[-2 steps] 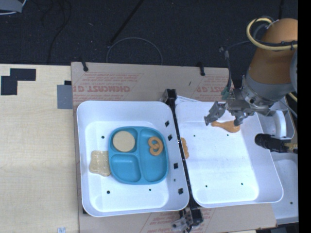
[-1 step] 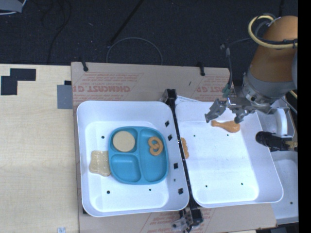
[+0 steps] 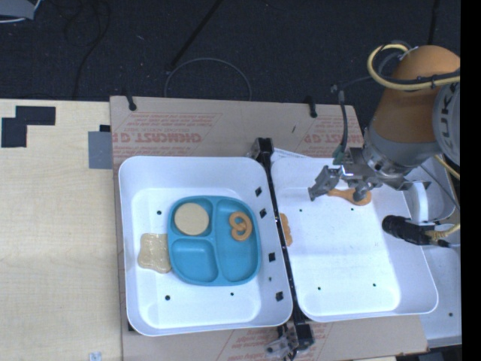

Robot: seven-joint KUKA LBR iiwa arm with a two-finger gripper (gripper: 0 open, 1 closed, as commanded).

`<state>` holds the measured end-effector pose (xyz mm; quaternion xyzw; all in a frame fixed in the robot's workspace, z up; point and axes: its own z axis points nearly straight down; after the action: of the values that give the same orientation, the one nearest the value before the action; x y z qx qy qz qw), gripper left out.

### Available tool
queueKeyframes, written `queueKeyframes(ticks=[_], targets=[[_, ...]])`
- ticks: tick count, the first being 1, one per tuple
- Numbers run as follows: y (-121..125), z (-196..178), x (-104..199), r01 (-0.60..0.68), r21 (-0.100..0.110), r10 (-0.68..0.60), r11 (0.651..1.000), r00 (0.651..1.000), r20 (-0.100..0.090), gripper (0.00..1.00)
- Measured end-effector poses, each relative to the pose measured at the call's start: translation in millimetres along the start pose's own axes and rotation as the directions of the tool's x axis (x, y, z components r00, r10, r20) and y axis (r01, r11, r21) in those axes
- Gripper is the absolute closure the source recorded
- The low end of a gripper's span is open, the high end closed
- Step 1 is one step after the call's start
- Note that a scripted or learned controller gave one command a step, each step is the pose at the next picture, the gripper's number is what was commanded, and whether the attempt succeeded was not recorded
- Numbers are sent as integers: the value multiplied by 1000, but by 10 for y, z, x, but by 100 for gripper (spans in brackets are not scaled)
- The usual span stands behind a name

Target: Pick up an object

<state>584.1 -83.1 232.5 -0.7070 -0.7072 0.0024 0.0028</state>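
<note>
My gripper (image 3: 331, 183) hangs over the far part of the right bin (image 3: 361, 277), close to its back wall. An orange, curved piece (image 3: 359, 196) lies on the bin floor just right of the gripper tip, partly hidden under the wrist. I cannot tell whether it touches the gripper. A small orange-brown piece (image 3: 285, 230) rests against the right bin's left wall.
The left bin (image 3: 143, 292) holds a blue divided plate (image 3: 203, 265) with a round tan biscuit (image 3: 190, 218) and a pretzel (image 3: 240, 226) in its upper compartments. A pale bread slice (image 3: 155, 252) lies beside the plate's left edge. A black divider (image 3: 272, 224) separates the bins.
</note>
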Motion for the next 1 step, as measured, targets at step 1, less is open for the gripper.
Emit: queueKeyframes(ticks=[1], targets=[[-31, 575, -91, -1, 2, 1, 1000, 1000, 0, 0]])
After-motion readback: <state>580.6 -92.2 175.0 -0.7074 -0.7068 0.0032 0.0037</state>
